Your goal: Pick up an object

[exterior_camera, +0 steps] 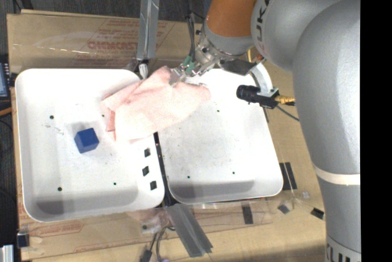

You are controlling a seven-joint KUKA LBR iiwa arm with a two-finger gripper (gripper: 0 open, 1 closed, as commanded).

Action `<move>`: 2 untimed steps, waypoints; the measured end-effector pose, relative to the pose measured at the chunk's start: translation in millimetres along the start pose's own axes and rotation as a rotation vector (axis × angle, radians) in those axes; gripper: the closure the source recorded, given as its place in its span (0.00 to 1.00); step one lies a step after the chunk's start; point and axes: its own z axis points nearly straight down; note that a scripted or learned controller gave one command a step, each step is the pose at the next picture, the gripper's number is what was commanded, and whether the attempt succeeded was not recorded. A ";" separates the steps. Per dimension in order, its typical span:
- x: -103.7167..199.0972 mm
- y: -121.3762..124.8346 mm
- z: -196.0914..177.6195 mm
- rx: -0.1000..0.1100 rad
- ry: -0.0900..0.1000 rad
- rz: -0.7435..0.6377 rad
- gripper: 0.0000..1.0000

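A crumpled pale pink cloth (156, 105) lay draped across the shared rims of the two shallow white bins, at their far edges. The grey arm's gripper (190, 68) sat at the cloth's far right corner, jaws closed on a pinch of the fabric. A small blue cube (86, 139) rested in the left bin (37, 193), well apart from the cloth.

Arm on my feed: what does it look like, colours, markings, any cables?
The arm is bulky, rounded and glossy grey, with an orange band above the wrist and dark KUKA lettering beside it. A pale ring circles the lower segment. The gripper is small, metallic, with green bits. A black plug with cable sticks out nearby.
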 end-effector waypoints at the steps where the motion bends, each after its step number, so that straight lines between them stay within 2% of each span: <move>1: -44.0 -38.2 23.6 0.003 0.002 0.012 1.00; 2: -126.7 -76.0 100.4 0.002 0.002 -0.093 1.00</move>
